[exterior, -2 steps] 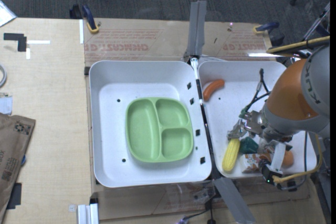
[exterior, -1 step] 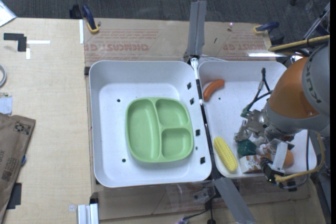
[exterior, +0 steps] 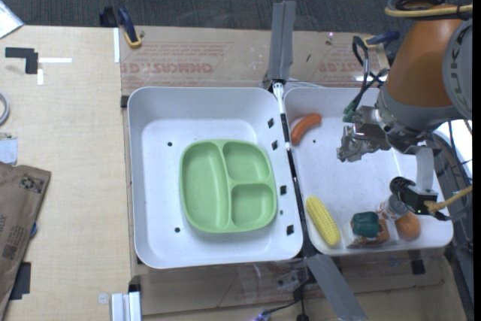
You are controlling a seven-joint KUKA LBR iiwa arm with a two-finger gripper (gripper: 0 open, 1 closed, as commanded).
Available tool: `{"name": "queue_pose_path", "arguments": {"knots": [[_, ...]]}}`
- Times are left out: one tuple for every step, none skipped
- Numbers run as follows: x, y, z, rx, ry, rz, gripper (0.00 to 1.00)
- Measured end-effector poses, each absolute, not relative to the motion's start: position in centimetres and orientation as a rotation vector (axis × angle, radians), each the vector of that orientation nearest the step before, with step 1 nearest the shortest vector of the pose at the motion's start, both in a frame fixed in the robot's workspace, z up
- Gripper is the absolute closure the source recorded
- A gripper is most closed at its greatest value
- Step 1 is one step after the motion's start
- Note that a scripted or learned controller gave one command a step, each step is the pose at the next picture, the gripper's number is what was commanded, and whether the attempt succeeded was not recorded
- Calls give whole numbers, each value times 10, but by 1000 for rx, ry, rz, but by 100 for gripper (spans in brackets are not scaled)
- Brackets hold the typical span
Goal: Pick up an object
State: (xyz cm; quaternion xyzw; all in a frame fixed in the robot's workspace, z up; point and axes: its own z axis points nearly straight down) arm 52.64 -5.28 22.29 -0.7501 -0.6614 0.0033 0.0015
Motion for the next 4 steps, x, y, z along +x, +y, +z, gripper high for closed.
{"name": "queue_pose_path", "arguments": {"knots": [[651, -42, 197, -2225, -2214, 11, 100], [651, -42, 198, -2226, -2213, 10, 0], [660, -51, 247, -2264, -2175, 9, 0], [580, -85, 187, -2410, -2010, 11, 0]]}}
